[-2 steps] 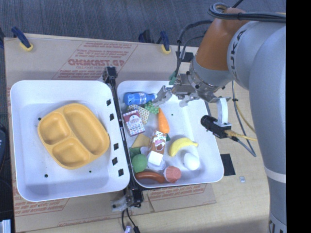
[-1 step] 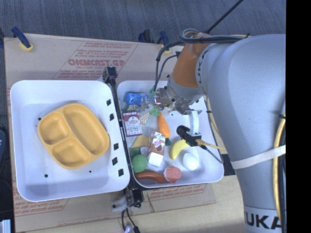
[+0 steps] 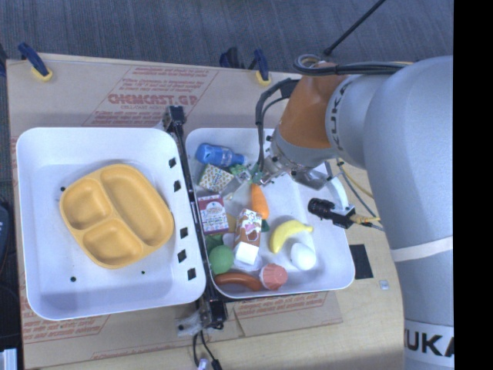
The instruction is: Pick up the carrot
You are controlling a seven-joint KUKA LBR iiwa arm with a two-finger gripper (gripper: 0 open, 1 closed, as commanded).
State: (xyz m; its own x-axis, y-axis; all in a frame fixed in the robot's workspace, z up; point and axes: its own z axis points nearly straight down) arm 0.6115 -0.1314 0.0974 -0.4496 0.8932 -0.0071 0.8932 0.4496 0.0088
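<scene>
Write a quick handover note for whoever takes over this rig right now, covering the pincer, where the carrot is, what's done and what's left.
Pincer: low over the right bin, directly above the carrot's top end; whether it is open or shut cannot be made out from here.
Carrot: lying in the right bin, between the small carton and the banana, with the blue bottle behind it.
Yellow plate: sits in the left bin.
Done: arm brought down to the carrot.
Left: confirm a grip on the carrot, then lift it.
</scene>
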